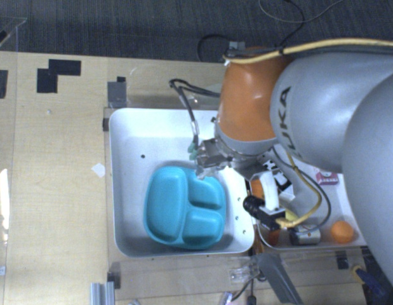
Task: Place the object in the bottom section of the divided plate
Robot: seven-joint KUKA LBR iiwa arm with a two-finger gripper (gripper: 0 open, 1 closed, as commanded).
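While your gripper (206, 161) hovers at the blue plate's (183, 207) top edge, its bottom section lies toward you.

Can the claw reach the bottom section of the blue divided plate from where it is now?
Probably yes. The claw hangs at the upper right edge of the divided plate in the left bin, and nothing lies on the plate or between them. Whether it holds any object, I cannot tell.

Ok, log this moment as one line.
gripper: over plate's upper edge, grasp unclear | blue divided plate: left bin | orange object: right bin
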